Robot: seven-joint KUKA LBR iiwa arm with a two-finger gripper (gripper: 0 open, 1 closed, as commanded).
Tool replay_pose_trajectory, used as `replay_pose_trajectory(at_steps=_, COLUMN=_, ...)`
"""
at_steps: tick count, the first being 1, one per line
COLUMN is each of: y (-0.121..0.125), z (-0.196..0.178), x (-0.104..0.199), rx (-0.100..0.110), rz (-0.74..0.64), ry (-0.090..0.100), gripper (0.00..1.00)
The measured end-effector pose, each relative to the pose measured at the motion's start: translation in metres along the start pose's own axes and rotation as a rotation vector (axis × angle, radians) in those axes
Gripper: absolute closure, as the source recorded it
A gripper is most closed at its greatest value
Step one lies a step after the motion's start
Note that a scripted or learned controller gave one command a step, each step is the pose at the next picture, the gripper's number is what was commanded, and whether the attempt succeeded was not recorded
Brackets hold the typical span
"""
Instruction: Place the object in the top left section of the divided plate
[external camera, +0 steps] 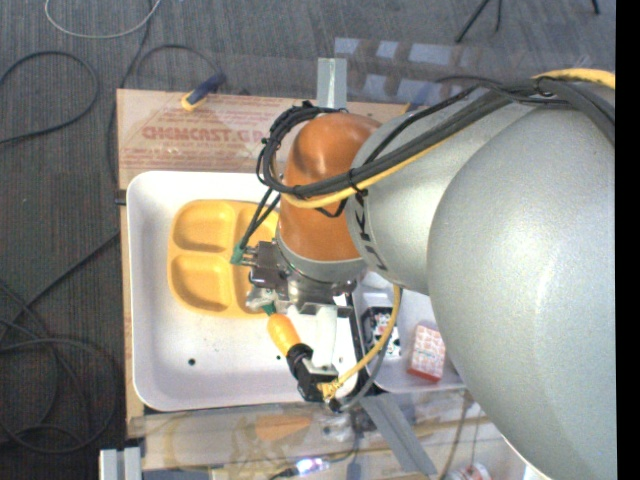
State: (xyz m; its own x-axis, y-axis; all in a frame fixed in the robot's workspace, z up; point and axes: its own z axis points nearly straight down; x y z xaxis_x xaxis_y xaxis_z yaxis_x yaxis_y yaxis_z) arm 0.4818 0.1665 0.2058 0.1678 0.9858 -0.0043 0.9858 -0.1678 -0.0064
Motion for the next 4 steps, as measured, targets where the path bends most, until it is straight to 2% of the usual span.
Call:
replay_pose_trajectory(at_steps=1, y=0.060, z=-0.024, x=0.000, rx=-0.003, rz=0.134, ry=-0.001, gripper=1.00)
replay_pose_trajectory(at_steps=2, y=0.084, z=-0.032, x=0.063, rx=-0.003, rz=0.117, ry=-0.002, gripper=1.00)
replay_pose_trajectory(at_steps=3, y=0.113, z=-0.010, x=-0.002, rx=-0.003, rz=0.094, ry=-0.002, gripper=1.00)
replay_pose_trajectory(at_steps=4, y=0.086, z=-0.020, x=0.038, rx=-0.003, rz=0.042, ry=-0.001, gripper=1.00)
